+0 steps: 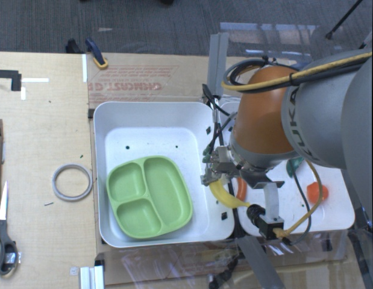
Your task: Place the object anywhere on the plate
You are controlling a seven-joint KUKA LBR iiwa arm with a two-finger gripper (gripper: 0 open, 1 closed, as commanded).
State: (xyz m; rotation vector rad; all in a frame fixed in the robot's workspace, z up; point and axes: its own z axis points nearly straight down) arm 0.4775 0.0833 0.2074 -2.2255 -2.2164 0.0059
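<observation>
A light green plate (150,195) with three compartments lies in the left white bin (114,125). The object is a yellow toy banana (228,197). It hangs over the rim between the two bins, just right of the plate. My gripper (213,179) points down beneath the orange wrist band, and it is shut on the banana's upper end. The banana's lower end curves off to the right. The arm's bulk hides much of the right bin (331,215).
An orange piece (241,188) sits beside the banana. In the right bin lie another orange item (317,191) and a teal one (293,166). On the bench to the left are a tape ring (72,181) and scissors (4,245). Cables loop around the wrist.
</observation>
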